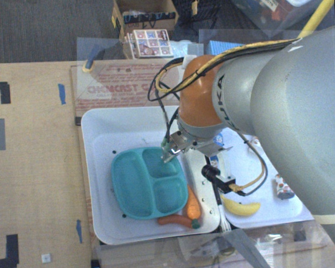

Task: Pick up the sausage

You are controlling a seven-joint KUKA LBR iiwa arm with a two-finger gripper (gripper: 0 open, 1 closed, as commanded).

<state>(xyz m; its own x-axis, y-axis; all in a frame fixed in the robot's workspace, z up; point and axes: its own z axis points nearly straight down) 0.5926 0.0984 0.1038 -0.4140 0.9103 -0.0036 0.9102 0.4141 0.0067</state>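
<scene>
The sausage (pixel 173 219), thin and reddish-brown, lies on the floor of the left bin (pixel 98 140) near its front wall, just below the teal divided plate (pixel 145 185). An orange carrot (pixel 193 205) rests against the sausage's right end. My gripper (pixel 171 151) hangs under the orange wrist band over the plate's far right compartment, well above and behind the sausage. Nothing shows at its tip.
A yellow banana (pixel 241 207) lies in the right bin (pixel 297 210) by the divider, with a small patterned object (pixel 283 188) further right. Black cables (pixel 237 184) loop from the wrist over the divider. The bulky grey arm covers most of the right bin.
</scene>
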